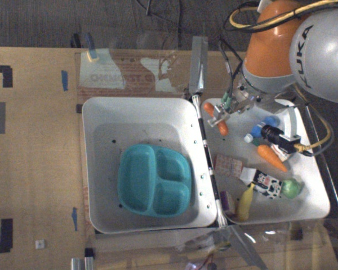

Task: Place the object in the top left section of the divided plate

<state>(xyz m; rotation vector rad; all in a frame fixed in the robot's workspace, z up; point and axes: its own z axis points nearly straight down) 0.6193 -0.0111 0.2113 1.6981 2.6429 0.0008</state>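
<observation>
- Grey metal with green fittings, the hand [229,103] hung over the upper left corner of the right bin [312,176]. We could not tell whether it was clenched or released, nor whether it grasped anything.
- Just beside it, near that bin's left wall, we saw a small orange piece [222,129] and, above and left of that, a reddish piece [209,109].
- Further right lay a blue item [269,121] and a long orange carrot [271,158].
- Toward the bin's lower half were a pinkish card [228,165], a black-and-white box [266,185], a green ball [291,188] and a yellow bottle [244,202].
- Every loose thing we saw lay in the right bin, so the object for the task was among them. We could not tell which it was.
- The teal divided plate [136,180] lay flat in the left bin [101,122], well apart from the hand.
- Both bins sat on the tan counter [34,167].
</observation>
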